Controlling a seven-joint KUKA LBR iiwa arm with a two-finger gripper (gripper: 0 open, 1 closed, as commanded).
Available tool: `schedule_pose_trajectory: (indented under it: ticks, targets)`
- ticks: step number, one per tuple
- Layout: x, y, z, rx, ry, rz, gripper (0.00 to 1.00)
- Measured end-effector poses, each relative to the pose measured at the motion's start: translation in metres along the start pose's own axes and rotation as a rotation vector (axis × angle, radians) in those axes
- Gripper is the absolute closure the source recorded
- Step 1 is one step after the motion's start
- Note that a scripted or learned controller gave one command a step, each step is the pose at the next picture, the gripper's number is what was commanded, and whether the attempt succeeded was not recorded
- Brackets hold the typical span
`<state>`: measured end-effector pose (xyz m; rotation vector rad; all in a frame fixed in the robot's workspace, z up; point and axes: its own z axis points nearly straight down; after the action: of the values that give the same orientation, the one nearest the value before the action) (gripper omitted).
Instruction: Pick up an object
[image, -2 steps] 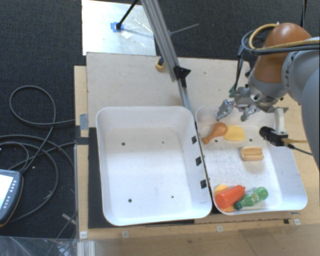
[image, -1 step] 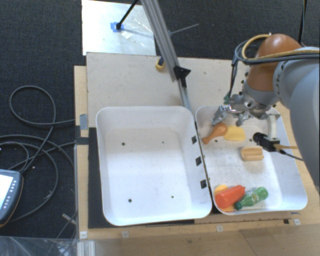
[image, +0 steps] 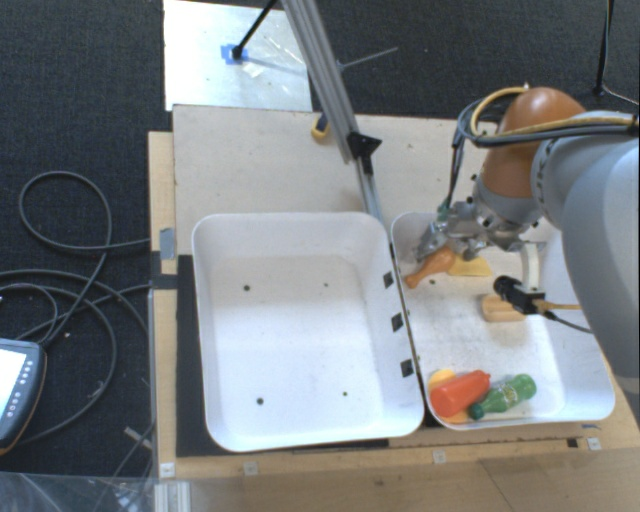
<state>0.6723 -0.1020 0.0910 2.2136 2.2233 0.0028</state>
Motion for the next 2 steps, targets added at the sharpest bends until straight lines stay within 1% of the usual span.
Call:
schedule_pose_trajectory:
  ticks: [1,2]
  targets:
    - [0.000,0.002,-0.014,-0.005,0.000,-0.002,1.00]
    - [0.004,0.011,-0.062,-0.003,0.001,-0.003,1.00]
